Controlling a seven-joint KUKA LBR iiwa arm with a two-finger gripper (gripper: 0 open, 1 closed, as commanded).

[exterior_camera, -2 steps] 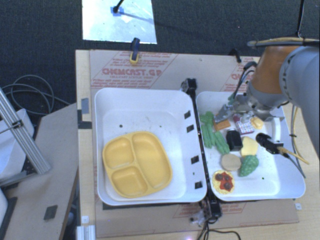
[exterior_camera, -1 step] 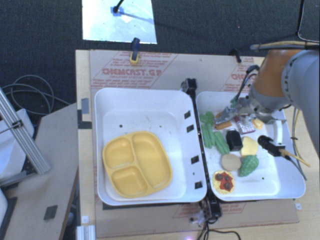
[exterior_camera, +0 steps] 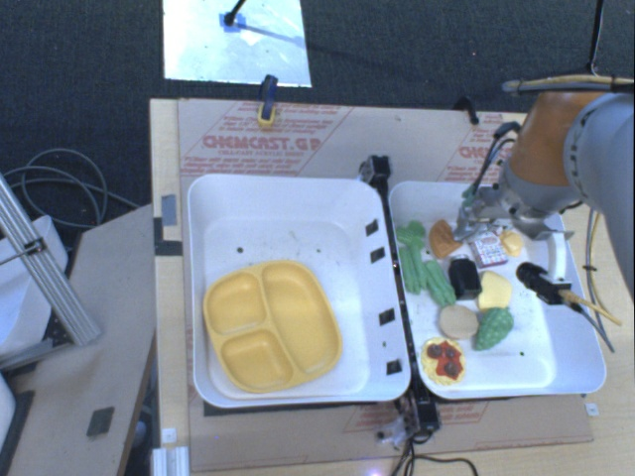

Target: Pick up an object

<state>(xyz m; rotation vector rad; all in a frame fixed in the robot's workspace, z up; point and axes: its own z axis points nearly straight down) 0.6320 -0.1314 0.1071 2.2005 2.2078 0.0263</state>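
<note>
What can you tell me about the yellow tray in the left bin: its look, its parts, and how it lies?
The yellow tray looks like smooth moulded plastic with rounded corners. It has three compartments: two side by side at the far end and one wider at the near end, none holding anything. It lies flat on the floor of the left bin, turned at a slight angle, toward the bin's near-left corner. Nothing but the bin touches it.

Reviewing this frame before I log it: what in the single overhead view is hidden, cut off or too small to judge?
- Gripper: the wrist hides its tip, so contact with the toys is unclear.
- Small red and white box: its print is too small to read, and the gripper partly overlaps it.
- Arm: cut off by the right edge.
- Right bin: its upper right corner lies under the arm.
- Pizza toy: its toppings are too small to name.
</note>
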